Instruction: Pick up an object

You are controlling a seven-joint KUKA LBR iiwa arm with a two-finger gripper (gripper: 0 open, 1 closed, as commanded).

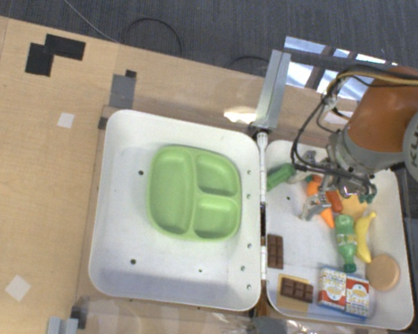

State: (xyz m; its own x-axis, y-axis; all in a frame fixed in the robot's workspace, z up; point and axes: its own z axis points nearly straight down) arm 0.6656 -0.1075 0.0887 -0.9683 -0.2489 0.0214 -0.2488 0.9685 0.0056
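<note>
where the bins meet, green pepper [280, 175] long axis up-right

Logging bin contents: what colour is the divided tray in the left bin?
Light green tray, camera view.

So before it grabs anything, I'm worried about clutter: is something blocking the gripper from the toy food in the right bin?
Nothing visible does. The gripper hangs directly over the orange carrot pieces in the right bin.
</note>
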